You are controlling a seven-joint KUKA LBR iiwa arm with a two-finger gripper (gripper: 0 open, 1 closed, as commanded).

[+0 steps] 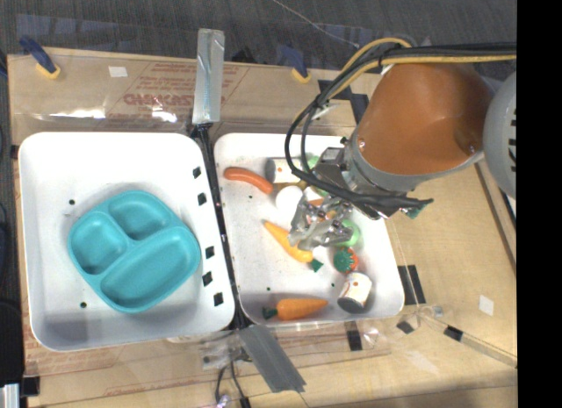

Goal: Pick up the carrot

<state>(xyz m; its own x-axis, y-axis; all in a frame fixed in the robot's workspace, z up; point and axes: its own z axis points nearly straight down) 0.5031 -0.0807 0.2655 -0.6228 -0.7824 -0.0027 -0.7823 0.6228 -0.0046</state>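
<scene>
My claw (314,226) is down in the right bin (379,222), right over a small orange-yellow veggie (290,241). The carrot (295,308) lies near the bin's front edge, untouched. Blue plate (132,248) sits in the left bin (44,222).

Two bins sit side by side on a bench. The left bin (39,178) holds a divided plate (132,248). The right bin (246,288) holds toy foods, with the carrot (297,308) near its front wall and the gripper (312,229) above its middle.
</scene>
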